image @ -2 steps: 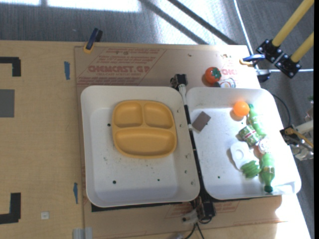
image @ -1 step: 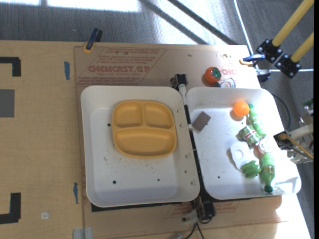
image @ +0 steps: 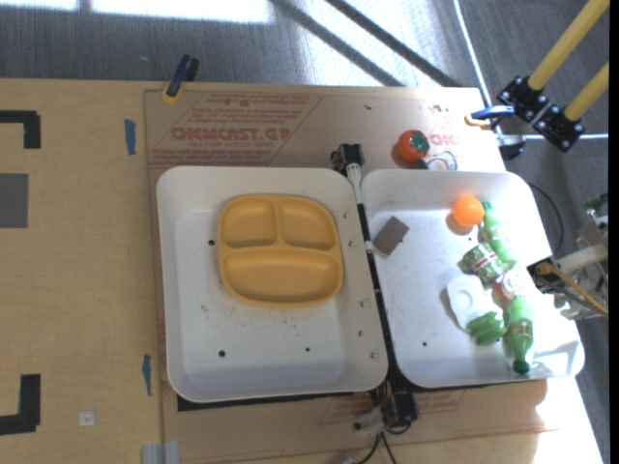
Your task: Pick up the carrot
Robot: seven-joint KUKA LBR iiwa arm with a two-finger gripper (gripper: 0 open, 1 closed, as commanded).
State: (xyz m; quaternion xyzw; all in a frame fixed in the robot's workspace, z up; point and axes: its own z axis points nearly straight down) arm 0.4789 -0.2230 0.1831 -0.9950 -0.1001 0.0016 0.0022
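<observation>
The carrot (image: 466, 211) appears as a rounded orange piece with a green stalk at its right side. It lies in the right bin (image: 426, 356), near that bin's far right corner. Just below it, along the bin's right side, is a cluster of toys: a green labelled bottle (image: 486, 257), a white piece (image: 465, 302), a green leafy item (image: 486, 329) and a second green bottle (image: 519, 334). The carrot touches or nearly touches the first bottle; I cannot tell which.
A grey square tile (image: 390, 235) lies in the right bin near the divider. The left bin (image: 193, 356) holds a yellow divided plate (image: 280, 249). A red tomato-like toy (image: 412, 145) sits on the bench behind the right bin. Yellow poles with black clamps (image: 537, 104) stand at the upper right.
</observation>
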